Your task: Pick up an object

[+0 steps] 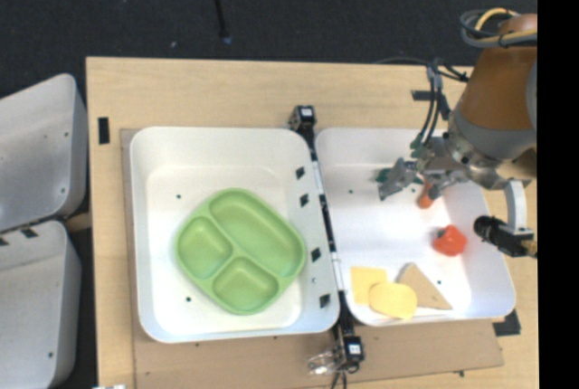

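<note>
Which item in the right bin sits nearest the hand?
The small orange-red piece, just under the hand. The red tomato-like toy lies lower right; the yellow and tan pieces sit at the bin's front edge.

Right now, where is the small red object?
In the camera view the small red object lies in the right bin, toward its right side, below the gripper and up-right of the tan wedge and yellow pieces.

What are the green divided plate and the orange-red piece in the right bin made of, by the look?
Green divided plate: looks like moulded plastic, matte to slightly satin; uniform colour, rounded rims, three pressed compartments. Orange-red piece: probably plastic or rubber toy food; saturated even colour, smooth rounded shape, but too small to tell further. Both guesses rest on look alone.
</note>
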Controlling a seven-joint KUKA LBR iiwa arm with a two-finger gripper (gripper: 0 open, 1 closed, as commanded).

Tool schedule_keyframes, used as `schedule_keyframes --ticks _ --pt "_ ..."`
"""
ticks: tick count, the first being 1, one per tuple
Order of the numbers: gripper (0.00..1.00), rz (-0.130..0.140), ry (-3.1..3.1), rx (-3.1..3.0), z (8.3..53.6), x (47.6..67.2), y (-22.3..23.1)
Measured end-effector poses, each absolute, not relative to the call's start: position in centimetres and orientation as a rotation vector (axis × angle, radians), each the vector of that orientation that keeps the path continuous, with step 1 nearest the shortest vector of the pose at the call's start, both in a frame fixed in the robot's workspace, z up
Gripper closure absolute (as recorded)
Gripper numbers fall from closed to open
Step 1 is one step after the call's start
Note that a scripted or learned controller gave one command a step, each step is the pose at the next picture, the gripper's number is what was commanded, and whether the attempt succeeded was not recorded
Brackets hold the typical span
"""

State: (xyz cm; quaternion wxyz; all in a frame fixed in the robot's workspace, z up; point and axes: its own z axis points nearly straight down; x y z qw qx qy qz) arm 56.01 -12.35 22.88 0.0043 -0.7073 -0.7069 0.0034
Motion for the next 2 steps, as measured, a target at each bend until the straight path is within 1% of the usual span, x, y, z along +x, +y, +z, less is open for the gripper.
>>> schedule_keyframes --ticks 1,2 --pt "0.00 0.000 -2.224 -2.220 23.4 56.2 -12.3" --pt "0.00 0.005 -2.220 -2.220 19.2 56.1 -12.1"
